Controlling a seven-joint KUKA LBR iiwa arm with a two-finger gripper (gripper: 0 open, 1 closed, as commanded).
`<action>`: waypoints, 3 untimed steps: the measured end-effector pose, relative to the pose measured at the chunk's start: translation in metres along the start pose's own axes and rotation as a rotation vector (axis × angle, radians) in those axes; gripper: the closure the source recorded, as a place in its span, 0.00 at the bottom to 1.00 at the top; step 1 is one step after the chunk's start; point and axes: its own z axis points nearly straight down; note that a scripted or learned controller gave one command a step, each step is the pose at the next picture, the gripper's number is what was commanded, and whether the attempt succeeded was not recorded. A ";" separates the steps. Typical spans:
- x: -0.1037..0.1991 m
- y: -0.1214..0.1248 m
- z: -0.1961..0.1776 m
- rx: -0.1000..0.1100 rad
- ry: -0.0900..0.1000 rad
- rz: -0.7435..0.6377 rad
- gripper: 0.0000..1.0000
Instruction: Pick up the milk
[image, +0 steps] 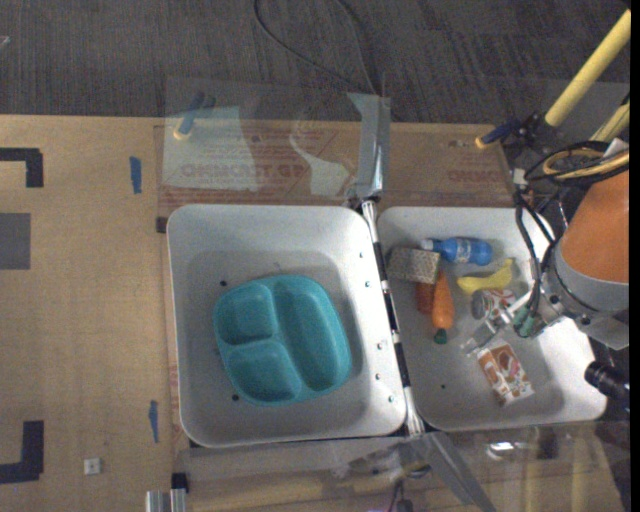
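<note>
The end effector (522, 322) is being held low over the right white bin (452, 400); whether it is spread or pressed together cannot be told. The small flat brown-and-white milk carton (504, 373) is lying just below it, apparently ungrasped. An approach is judged to be under way; a descent onto the carton is being called for next.

teal divided plate (283, 338), blue bottle (458, 249), yellow banana (486, 279), orange carrot (442, 303)
</note>
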 end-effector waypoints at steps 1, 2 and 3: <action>-0.068 -0.012 0.117 -0.004 -0.002 0.273 0.00; -0.070 -0.012 0.106 -0.008 -0.004 0.278 1.00; -0.021 -0.010 0.028 0.000 -0.001 0.192 1.00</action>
